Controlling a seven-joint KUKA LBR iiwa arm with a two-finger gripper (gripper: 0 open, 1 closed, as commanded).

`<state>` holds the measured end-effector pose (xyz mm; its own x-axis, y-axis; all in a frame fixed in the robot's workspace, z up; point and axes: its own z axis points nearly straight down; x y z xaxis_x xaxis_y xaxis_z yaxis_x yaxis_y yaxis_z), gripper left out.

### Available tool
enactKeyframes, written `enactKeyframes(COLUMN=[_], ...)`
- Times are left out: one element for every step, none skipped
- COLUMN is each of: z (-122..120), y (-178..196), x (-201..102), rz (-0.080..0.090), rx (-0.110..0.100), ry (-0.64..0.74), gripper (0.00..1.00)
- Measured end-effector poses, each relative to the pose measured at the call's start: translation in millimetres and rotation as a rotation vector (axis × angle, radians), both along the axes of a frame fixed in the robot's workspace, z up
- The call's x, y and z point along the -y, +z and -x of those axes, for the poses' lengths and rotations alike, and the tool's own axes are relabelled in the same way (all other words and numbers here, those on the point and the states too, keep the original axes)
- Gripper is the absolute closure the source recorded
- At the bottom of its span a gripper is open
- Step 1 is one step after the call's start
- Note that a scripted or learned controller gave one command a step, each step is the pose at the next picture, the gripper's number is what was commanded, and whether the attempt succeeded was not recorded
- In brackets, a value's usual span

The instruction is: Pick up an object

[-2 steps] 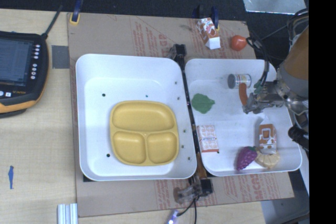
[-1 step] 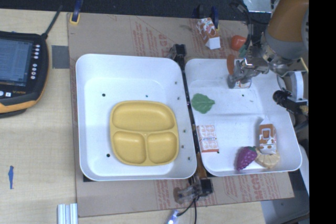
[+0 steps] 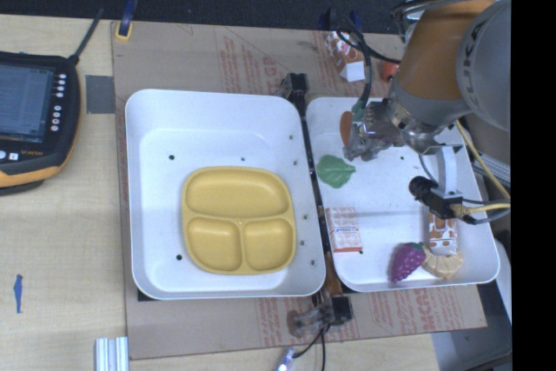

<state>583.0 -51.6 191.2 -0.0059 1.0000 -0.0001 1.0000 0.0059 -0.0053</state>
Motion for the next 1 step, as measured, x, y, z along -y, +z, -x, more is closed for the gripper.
enactKeyframes(z=[10.2], y=[85.2], x=[-57.4], rz=[-0.001], rx=[0.003], ry=[-0.001], gripper=[1.0])
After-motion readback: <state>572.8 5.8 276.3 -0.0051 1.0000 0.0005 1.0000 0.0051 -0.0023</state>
